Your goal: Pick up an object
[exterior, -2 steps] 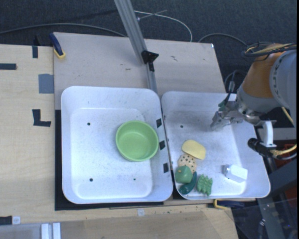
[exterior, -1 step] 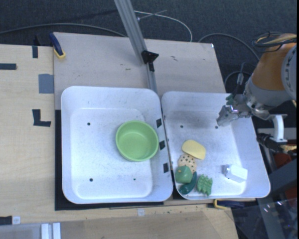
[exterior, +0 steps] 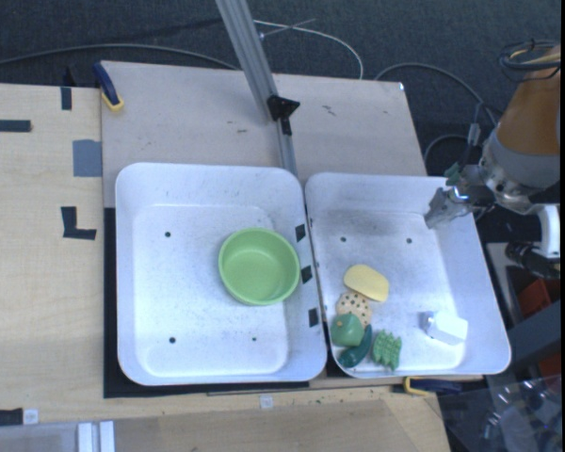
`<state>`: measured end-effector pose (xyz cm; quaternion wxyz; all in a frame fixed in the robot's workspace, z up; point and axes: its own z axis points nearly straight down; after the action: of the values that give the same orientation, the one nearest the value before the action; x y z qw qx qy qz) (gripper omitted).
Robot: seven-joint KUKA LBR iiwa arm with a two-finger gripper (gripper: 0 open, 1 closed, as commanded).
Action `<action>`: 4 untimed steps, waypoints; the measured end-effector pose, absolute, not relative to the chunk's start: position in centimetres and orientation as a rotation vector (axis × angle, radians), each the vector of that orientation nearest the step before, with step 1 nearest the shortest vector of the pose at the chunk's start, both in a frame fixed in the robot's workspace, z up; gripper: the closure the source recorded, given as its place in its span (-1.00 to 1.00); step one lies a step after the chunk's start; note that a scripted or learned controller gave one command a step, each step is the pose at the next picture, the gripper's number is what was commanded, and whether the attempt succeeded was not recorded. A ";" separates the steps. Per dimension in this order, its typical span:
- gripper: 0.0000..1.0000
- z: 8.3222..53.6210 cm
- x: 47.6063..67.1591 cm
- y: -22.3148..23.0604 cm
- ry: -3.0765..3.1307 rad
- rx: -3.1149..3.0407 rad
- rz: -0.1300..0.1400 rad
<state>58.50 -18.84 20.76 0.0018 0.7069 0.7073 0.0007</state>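
Sitting alone near the middle of the left bin [exterior: 141, 281], the green bowl [exterior: 258, 266] rests upright, apart from everything else. Across the divider, the right bin [exterior: 471, 281] gathers the likelier targets along its near edge: a yellow piece [exterior: 366, 282], a spotted tan piece [exterior: 353, 306], dark green toys [exterior: 350, 332] and a leafy green piece [exterior: 387, 348] bunched together, touching, with a small white block [exterior: 444, 327] lying apart, easier to take cleanly. The gripper [exterior: 444, 205] hovers at that bin's far right rim, holding nothing; whether it stands spread or closed I cannot tell.
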 end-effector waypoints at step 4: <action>1.00 24.5 61.6 -2.4 2.231 2.214 0.002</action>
<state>61.55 -2.39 24.46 -0.0007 0.7045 0.7097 0.0006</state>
